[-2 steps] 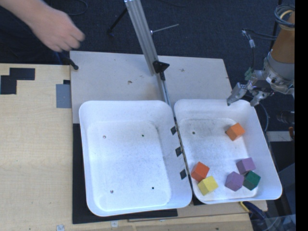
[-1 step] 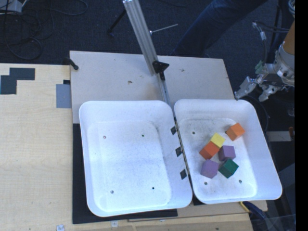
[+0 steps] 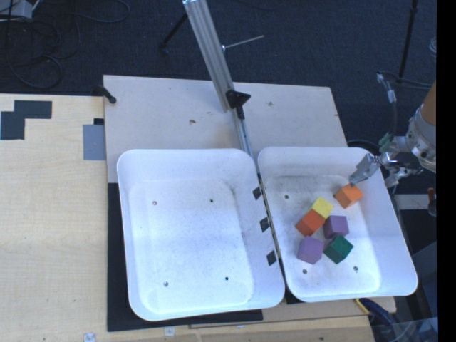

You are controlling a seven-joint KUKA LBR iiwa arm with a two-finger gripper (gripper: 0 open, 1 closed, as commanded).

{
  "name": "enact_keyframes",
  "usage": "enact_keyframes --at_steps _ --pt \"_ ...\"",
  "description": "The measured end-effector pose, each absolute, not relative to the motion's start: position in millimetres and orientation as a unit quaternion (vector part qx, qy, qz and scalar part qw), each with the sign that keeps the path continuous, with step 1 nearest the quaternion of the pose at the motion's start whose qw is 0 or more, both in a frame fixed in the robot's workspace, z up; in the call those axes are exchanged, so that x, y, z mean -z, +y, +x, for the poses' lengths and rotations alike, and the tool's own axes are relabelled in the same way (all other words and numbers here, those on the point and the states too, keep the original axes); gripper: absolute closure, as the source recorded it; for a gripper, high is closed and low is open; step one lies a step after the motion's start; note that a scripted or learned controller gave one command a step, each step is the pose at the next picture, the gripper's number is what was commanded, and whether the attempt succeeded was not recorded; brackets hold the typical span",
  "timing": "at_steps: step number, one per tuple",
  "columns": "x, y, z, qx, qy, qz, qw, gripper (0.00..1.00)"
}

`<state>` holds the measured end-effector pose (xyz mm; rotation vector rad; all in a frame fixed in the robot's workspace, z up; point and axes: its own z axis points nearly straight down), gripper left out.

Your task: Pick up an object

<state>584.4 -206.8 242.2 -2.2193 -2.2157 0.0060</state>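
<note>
Several small cubes lie in the right bin [image 3: 399, 262]. An orange cube [image 3: 348, 195] sits furthest back and right. In front of it cluster a yellow cube [image 3: 322, 207], a red-orange cube [image 3: 309, 223], two purple cubes [image 3: 336, 226] [image 3: 310, 249] and a green cube [image 3: 338, 249]. My gripper [image 3: 370, 169] reaches in over the bin's right rear, with its tip just above and to the right of the orange cube. Whether it touches that cube is unclear.
The left bin [image 3: 142, 191] stands beside the right one, with black clips [image 3: 263, 224] along the shared rim. A slanted aluminium bar [image 3: 212, 52] rises behind the bins. Cables hang at the far right near the arm.
</note>
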Motion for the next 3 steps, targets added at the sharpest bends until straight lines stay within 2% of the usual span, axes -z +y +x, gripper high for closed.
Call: enact_keyframes --at_steps 1,3 --pt "-117.6 -145.9 568.9 0.0015 -0.707 -0.707 -0.001 0.00" --pt "-121.4 -148.1 569.8 0.0027 -0.706 -0.708 -0.004 0.00"
